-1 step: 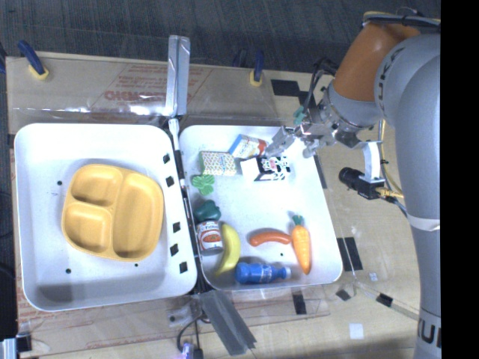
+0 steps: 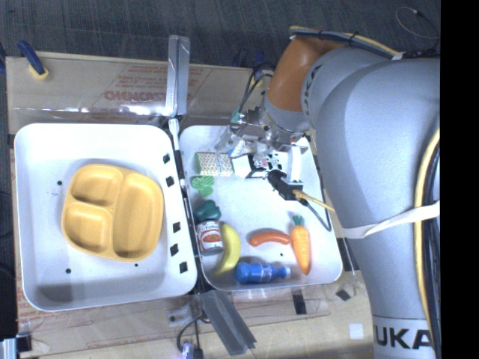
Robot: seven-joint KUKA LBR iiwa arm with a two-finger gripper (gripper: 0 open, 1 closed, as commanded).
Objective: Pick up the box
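Two white bins sit on a cardboard-lined bench; in the right bin (image 2: 322, 264) the box (image 2: 215, 163) lies flat, long axis left-right, gripper (image 2: 258, 152) just beside it, grip unclear.

Even, fairly bright overhead light washes both white bins (image 2: 30, 200), which glare slightly. Shadows are soft and short, darkest under the arm (image 2: 374, 140) at right. Detail is grainy and mildly soft throughout.
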